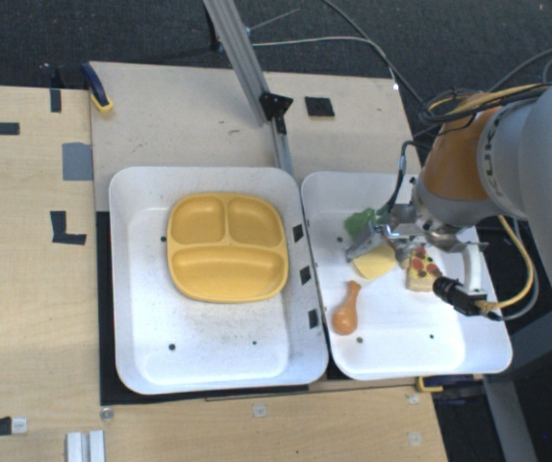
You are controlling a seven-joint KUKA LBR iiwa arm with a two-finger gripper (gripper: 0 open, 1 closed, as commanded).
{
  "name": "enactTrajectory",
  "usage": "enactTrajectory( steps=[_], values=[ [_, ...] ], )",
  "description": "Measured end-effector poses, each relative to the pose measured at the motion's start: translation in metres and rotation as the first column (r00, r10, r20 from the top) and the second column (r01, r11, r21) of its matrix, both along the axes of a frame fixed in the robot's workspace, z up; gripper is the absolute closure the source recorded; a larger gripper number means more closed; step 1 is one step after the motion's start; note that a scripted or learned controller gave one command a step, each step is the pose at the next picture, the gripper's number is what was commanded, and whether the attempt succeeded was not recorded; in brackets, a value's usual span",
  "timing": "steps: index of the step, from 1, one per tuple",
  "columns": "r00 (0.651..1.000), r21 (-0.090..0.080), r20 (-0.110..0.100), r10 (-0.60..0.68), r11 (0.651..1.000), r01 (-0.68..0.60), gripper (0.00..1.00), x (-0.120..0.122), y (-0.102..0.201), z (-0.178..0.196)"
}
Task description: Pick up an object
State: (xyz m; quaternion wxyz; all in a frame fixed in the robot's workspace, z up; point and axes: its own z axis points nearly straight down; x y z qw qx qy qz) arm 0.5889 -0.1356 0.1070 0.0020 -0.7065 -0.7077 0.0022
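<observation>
The worktop (189, 114) carries two shallow white bins side by side. The left bin (141, 345) holds a yellow divided plate (227, 246), lying flat in its upper half, with three compartments facing up. The right bin (449, 349) holds the small things. The grey arm (507, 157), with its orange band (454, 166), comes in from the right and bends down over the upper part of the right bin. Its hand (391, 242) sits low among the objects; whether it is apart or together cannot be told, as the wrist hides it. A green piece (360, 223) lies just left of the hand. A pale yellow wedge (375, 265) lies just below it, touching or nearly so. A red-and-cream toy (419, 269) lies just right of the wedge. An orange drumstick-shaped toy (346, 312) lies lower left, apart from the hand.
</observation>
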Motion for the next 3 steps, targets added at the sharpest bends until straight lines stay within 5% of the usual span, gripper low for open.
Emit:
enactTrajectory(
  steps=[1, 3],
  values=[
    [1.000, 0.000, 0.002, 0.002, 1.000, -0.002, 1.00, 0.001, 0.000, 0.013],
    [1.000, -0.001, 0.011, 0.000, 1.000, 0.000, 1.00, 0.012, -0.009, 0.128]
  ],
)
